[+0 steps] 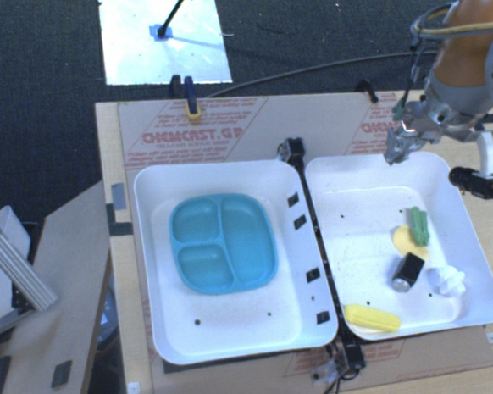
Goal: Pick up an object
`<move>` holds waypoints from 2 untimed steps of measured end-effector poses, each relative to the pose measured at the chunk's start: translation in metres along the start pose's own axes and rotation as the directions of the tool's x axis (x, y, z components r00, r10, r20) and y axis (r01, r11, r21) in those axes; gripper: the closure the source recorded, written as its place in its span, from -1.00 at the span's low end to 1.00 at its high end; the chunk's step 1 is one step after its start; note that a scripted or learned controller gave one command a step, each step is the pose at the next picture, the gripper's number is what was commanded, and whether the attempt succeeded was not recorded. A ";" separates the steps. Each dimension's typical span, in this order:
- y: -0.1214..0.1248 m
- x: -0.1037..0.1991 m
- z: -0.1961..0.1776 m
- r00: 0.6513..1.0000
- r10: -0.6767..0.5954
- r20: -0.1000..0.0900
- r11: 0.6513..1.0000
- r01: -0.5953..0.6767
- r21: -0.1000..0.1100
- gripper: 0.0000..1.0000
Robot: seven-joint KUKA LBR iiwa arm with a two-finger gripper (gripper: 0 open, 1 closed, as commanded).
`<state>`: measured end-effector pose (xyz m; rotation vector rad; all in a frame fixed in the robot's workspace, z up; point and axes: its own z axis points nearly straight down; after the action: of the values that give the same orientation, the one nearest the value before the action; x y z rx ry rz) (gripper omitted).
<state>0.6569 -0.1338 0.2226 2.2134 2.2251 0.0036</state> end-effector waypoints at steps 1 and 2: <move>-0.008 0.049 -0.009 1.000 -0.003 -0.001 1.000 0.003 0.001 1.00; -0.015 0.097 -0.006 1.000 -0.004 -0.002 1.000 0.004 0.003 1.00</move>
<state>0.6414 -0.0373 0.2282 2.2117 2.2316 0.0031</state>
